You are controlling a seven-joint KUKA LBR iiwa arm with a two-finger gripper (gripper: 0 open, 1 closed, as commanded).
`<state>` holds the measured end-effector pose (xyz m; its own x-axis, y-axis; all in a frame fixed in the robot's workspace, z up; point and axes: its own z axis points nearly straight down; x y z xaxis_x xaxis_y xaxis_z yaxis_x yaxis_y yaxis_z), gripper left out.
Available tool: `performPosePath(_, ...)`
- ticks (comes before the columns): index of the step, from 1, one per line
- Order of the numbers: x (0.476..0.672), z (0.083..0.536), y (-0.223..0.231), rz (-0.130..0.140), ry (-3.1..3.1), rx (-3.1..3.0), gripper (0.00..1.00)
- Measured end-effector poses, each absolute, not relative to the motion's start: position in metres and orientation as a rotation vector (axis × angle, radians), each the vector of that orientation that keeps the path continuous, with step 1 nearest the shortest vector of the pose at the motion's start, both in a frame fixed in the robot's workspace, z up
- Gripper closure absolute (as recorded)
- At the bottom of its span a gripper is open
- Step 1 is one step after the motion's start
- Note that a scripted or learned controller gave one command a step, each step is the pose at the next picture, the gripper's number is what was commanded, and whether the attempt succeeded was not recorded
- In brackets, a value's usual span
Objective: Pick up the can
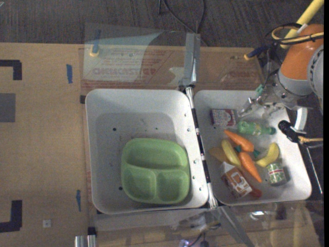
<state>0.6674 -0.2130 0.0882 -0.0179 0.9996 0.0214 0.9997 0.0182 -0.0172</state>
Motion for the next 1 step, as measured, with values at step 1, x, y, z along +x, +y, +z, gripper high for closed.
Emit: performPosePath(1, 0.6624, 0.1191, -0.2207, -0.006, -2.121, -2.317, 0.00)
